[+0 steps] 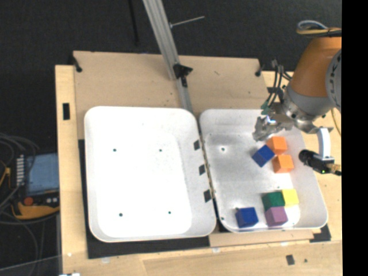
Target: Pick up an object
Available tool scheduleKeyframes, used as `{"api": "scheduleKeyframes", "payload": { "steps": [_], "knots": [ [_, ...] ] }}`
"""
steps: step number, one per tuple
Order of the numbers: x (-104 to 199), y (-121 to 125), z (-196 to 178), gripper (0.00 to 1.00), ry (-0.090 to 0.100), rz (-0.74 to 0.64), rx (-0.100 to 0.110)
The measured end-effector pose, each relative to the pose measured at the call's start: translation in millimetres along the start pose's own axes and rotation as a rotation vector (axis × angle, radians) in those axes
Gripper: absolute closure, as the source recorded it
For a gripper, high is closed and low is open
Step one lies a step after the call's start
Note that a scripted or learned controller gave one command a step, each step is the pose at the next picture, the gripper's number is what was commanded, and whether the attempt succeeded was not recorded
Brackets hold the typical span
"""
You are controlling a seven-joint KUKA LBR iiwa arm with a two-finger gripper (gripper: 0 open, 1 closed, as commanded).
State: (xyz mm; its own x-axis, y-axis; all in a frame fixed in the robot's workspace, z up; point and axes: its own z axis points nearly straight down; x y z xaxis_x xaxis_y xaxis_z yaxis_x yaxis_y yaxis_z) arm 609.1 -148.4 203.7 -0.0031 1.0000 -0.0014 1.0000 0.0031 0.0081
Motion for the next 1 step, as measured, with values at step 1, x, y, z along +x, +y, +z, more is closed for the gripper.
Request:
{"api": "scheduleKeyframes", "payload": {
  "steps": [1],
  "knots": [
    [-1.5, 6.0, -44.7, 1.0, 0.0, -0.002, 0.001]
  ]
}}
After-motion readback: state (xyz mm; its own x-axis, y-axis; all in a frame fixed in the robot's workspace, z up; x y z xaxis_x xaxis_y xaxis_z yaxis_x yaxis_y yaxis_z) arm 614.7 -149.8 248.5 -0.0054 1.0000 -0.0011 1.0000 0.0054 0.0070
